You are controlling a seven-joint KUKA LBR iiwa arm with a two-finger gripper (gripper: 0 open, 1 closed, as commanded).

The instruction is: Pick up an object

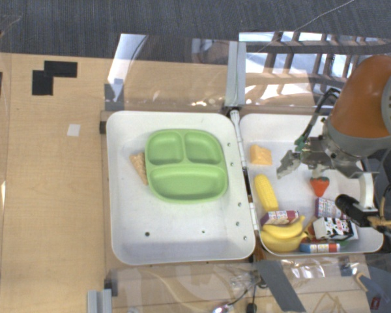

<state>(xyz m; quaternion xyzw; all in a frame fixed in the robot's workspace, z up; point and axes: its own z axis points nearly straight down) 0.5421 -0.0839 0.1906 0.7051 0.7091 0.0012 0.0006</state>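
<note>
While the arm (371,103) reaches in over the right bin (274,126), its gripper (298,162) hangs above the bin's bare middle with the fingers spread apart and nothing between them. No object is held yet.

Several candidates lie close by. The nearest, by my reading, is the corn cob (266,192), down at about seven o'clock from the fingertips; its long axis runs roughly from eleven to five o'clock, so a grasp would need the fingers set across that line, one on each long side. A cheese wedge (261,155) sits at about nine o'clock from the gripper, near the bin's left wall. A strawberry (320,186) lies at about four o'clock, close under the wrist and partly crowded by it.

Farther off, at six o'clock along the bin's near edge, a banana (283,235) rests touching a small carton (281,217), with a milk carton (333,227) and a marker (322,247) beside them. That cluster looks harder to enter cleanly.

In the left bin (127,233) a green divided plate (185,165) lies well apart from the gripper, with a cracker (139,166) tucked at its nine o'clock edge.
</note>
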